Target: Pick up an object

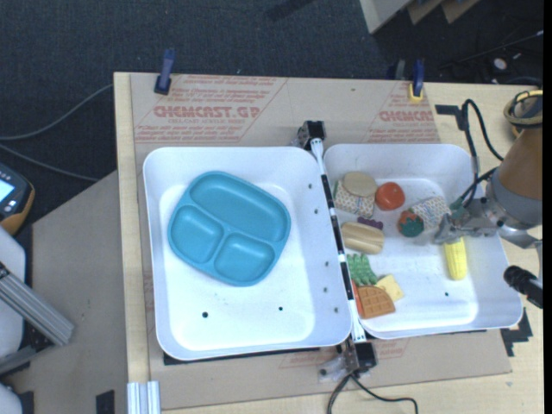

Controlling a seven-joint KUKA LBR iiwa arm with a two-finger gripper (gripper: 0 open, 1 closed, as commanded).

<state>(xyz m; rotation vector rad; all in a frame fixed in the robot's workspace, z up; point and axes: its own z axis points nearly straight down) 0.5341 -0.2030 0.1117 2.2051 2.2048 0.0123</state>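
The right bin (431,317) holds several toy foods. A yellow corn-like piece (455,260) lies near its right side, and my gripper (454,226) hangs just over that piece's far end. Left of the gripper are a patterned whitish cup (429,208) and a small red and green piece (410,224). A red tomato (390,196) and a round tan muffin (356,191) sit toward the back. A hot dog (362,236), green leaves (362,270), a waffle (374,302) and a yellow cheese slice (392,287) line the left wall.
The left bin (181,317) carries a blue three-compartment plate (228,227). The arm's grey body with its orange band (524,184) stands over the right bin's right rim. Cables (470,128) run across the bench at the back right.
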